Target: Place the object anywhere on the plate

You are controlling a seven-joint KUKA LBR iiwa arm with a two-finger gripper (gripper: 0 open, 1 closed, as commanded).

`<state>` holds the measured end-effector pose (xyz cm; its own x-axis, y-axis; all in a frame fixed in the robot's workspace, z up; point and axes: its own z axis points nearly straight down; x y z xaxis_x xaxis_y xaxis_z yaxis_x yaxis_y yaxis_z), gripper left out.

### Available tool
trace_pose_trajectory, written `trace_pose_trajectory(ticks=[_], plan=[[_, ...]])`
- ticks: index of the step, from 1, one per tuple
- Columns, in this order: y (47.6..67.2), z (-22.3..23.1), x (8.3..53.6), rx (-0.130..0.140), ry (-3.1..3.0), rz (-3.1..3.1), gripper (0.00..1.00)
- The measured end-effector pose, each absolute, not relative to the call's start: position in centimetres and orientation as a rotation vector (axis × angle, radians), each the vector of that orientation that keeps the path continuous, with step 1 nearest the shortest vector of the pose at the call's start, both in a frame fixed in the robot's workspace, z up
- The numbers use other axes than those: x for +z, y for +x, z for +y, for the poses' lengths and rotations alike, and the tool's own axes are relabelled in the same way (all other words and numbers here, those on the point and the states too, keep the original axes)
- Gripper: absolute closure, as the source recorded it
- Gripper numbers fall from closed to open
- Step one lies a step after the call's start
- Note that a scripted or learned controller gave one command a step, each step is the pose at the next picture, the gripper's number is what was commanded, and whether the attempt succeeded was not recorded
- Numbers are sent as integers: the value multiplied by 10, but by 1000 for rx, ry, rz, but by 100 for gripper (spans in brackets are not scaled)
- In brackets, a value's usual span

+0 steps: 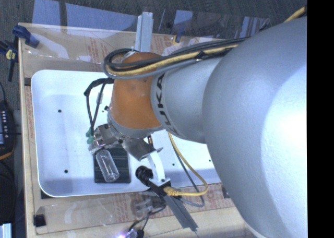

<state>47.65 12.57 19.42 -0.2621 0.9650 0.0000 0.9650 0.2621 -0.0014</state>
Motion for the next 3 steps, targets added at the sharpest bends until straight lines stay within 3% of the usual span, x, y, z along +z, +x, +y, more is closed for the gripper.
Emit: trace_pose_trajectory(ticks=[1,2,3], plan=[[539,185,96,10,-2192,-2246,100],[559,166,119,12,-2746,-1518,100],[565,173,236,5,-2536,-1848,100]])
